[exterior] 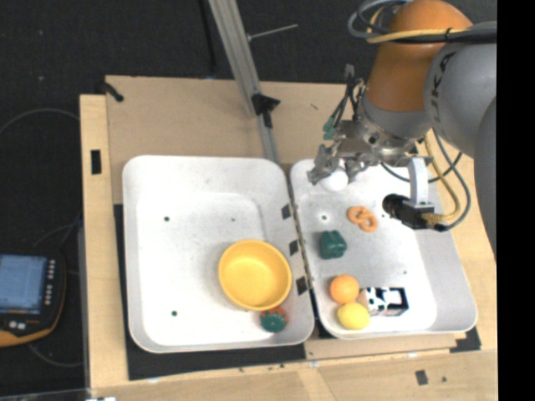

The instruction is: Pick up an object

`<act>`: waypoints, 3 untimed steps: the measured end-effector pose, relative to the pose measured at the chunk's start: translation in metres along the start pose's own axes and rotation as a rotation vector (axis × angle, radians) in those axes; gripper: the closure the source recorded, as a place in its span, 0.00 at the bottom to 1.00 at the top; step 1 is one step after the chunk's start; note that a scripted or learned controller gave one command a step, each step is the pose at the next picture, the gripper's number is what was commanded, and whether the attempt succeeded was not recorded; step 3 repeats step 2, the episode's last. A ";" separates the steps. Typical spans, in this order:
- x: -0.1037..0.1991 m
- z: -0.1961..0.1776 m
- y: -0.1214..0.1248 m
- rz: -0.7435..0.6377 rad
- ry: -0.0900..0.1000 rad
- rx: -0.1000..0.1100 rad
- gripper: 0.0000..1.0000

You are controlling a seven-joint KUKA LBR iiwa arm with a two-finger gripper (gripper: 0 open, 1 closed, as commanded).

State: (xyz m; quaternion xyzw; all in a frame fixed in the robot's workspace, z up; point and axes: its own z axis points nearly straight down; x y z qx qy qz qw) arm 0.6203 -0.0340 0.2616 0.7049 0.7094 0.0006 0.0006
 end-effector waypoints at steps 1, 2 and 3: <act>0.056 -0.004 0.009 -0.001 0.001 0.000 1.00; 0.103 -0.002 0.030 0.000 0.000 -0.001 1.00; 0.103 -0.002 0.030 0.000 0.000 -0.001 1.00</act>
